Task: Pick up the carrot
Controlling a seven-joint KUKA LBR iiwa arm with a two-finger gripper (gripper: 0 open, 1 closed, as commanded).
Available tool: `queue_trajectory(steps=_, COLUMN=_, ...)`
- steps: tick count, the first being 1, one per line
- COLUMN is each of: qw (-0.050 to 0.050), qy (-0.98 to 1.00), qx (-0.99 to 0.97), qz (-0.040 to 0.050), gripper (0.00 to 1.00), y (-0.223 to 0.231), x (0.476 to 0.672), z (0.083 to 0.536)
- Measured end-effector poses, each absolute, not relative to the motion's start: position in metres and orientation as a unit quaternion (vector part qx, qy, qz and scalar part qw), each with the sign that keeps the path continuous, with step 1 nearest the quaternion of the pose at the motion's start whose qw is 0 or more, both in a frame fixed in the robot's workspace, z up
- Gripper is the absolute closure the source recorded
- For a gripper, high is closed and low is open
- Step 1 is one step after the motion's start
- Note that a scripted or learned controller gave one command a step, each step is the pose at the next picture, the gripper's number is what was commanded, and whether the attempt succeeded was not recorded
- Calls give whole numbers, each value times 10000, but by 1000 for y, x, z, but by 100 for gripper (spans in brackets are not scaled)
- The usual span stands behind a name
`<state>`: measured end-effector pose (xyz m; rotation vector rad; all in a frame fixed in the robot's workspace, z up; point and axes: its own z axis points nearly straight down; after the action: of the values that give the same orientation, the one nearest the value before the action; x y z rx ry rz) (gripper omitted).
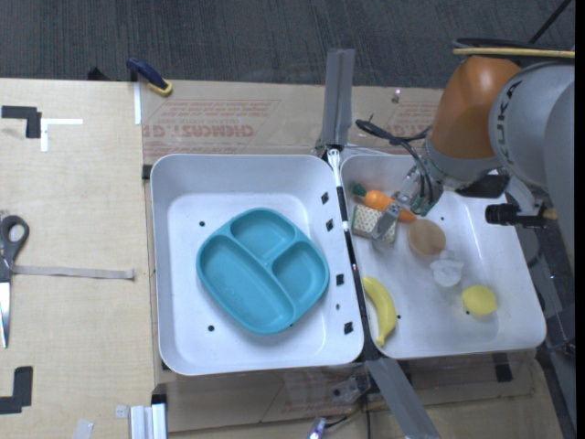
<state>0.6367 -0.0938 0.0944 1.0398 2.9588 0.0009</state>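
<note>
Since I work from the carrot outward, the lines run in that order.

Carrot: a small orange carrot (377, 199) with a dark green stub at its left end lies in the upper left corner of the right shallow white bin (512, 327), near the divider wall.

How it should handle: I judge it light and stiff, likely smooth plastic, so it may roll or squirt out of a loose pinch; not fragile.

Where to grip: across the thick middle of the orange body, fingers square to its long axis, away from the tapered end and the green stub.

Pincer: my pincer (399, 210) hangs right over the carrot's right end; I cannot tell how far the fingers are parted, nor whether anything is between them.

Close neighbours: a pale yellow mesh-patterned block (368, 219) sits just below the carrot, close enough to crowd a finger; a tan egg-shaped object (426, 239) lies near on the right.

Farther in the bin: a clear crumpled plastic piece (448, 270), a yellow lemon (479, 300), and a yellow banana (380, 307) along the left wall.

Left bin: a teal divided plate (263, 270) rests in the left white bin (169, 245).

Counter: scissors (9, 263) lie well apart on the wooden counter (73, 199).
</note>
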Motion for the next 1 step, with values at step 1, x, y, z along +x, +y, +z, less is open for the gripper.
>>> queue_trajectory(steps=1, qw=91, qy=9440, qx=3298, qz=12, gripper=100, y=-94, x=641, z=111)
